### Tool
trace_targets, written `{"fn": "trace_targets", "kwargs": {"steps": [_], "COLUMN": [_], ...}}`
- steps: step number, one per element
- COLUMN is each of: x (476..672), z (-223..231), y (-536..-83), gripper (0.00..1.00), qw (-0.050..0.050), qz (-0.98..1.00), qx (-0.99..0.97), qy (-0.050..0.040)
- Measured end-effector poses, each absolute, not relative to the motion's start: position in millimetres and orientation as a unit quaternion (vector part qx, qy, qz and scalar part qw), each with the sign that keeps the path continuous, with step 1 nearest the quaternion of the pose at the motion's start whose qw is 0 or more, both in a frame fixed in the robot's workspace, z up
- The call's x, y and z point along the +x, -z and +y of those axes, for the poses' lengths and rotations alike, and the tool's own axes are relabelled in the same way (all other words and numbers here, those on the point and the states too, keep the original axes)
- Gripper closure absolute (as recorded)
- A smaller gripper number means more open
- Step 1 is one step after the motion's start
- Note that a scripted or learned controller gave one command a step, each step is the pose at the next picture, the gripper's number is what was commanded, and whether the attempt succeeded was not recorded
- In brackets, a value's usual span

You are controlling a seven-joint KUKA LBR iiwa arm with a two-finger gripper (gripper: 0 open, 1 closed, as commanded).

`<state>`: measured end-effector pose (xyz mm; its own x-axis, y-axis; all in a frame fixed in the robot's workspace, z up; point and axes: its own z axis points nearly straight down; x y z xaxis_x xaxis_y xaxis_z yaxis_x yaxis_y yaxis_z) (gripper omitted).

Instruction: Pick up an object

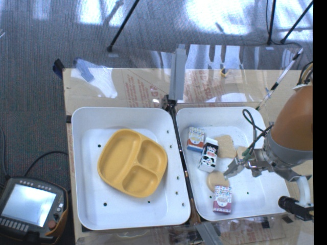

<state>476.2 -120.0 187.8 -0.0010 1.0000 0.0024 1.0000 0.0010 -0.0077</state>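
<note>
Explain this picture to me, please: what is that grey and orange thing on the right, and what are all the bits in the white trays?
That is a robot arm, photographed from a camera fixed above the bench and looking down at a slant. Its pincer hangs low over the right bin, close to a tan round piece. I see nothing held between its fingers. That bin also holds three small cartons: a cow-patterned one, one with blue and orange and a pink one. The left bin holds a yellow divided plate.
</note>
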Motion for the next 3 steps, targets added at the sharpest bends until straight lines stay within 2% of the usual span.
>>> {"fn": "trace_targets", "kwargs": {"steps": [1, 2, 3], "x": [492.5, 491.3, 525.1], "z": [-103.9, -105.7, -84.5], "y": [-85.4, -93.7, -86.0], "gripper": [0.0, 1.0, 1.0], "qw": [0.003, 0.005, 0.002], "qz": [-0.743, -0.74, -0.632], "qx": [-0.67, -0.672, -0.775], "qy": [-0.0011, -0.002, -0.0013]}}
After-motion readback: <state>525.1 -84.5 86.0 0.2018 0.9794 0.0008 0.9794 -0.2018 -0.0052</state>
